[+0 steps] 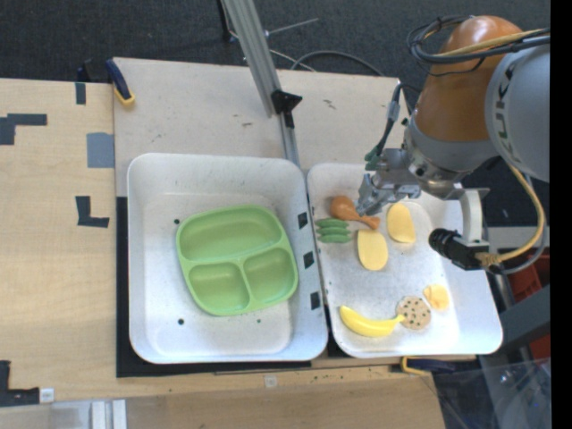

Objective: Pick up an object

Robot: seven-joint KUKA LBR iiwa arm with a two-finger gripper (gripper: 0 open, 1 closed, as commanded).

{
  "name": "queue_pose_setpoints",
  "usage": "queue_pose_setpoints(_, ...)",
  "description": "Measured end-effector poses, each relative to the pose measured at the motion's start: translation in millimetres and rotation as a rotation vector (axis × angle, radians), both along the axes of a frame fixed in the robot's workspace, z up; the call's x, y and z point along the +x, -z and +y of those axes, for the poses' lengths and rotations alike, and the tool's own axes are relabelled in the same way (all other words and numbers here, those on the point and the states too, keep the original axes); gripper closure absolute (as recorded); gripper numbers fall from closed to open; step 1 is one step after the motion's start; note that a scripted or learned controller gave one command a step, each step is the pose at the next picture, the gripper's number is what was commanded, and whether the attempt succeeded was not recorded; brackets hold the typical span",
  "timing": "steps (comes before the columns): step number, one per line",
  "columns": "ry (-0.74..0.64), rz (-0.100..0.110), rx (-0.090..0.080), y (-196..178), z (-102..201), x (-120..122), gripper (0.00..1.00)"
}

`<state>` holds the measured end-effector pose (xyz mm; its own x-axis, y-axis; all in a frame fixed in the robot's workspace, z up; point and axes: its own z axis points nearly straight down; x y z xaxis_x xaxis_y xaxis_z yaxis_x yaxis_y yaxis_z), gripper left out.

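Orange-brown plastic drumstick (349, 211) lies just left of the jaws, long axis left-right; their state I cannot tell.

The arm (523, 105) is bulky and rounded, grey with a glossy orange band (460, 74) above the wrist. Dark letters mark the grey shell. Black and yellowish cables (536, 217) loop around it. The gripper (375, 195) is grey metal, and a black cylindrical part (451, 247) juts beside a white bracket.
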<state>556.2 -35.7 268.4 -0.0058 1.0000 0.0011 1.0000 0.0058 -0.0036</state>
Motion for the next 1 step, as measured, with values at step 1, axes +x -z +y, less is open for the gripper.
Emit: queue_pose_setpoints(1,-0.001,-0.003,0.000,4.4,52.6,27.2,1.00)
